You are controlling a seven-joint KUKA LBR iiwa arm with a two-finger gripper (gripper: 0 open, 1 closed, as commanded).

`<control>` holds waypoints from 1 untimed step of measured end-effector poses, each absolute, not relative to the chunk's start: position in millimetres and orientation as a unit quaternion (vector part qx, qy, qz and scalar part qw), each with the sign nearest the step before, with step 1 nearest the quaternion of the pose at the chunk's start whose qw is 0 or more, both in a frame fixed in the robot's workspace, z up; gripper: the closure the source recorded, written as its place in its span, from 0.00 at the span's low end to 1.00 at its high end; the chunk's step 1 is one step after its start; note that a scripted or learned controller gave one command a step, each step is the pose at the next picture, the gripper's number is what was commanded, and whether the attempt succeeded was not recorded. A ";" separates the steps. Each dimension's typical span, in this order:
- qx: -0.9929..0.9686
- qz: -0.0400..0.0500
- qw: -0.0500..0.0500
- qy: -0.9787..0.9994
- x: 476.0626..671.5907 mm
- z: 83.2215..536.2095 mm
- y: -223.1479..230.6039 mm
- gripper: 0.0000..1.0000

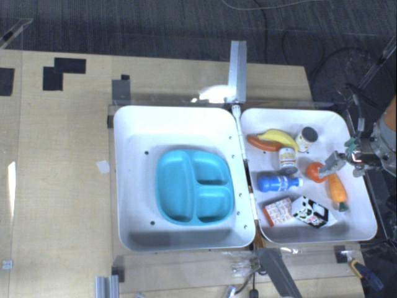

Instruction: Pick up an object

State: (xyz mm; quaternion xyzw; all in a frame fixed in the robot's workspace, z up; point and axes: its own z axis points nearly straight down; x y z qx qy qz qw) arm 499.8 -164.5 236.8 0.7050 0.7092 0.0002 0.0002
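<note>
The right bin holds several objects: a yellow banana on a red sausage-like piece, a small jar, a black-capped white bottle, a blue bottle, a red-orange round item, an orange carrot, a red box and a black-and-white carton. My gripper hangs over the bin's right side, just above the carrot's top and right of the red-orange item. It is open, with nothing between its fingers.
The left bin holds a blue divided tray. A metal post stands at the back between the bins. A thin rim divides the two bins. Wooden bench lies to the left.
</note>
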 end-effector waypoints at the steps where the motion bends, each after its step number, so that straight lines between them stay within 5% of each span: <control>1: 0.670 0.003 0.010 0.742 526.4 111.7 -203.5 0.00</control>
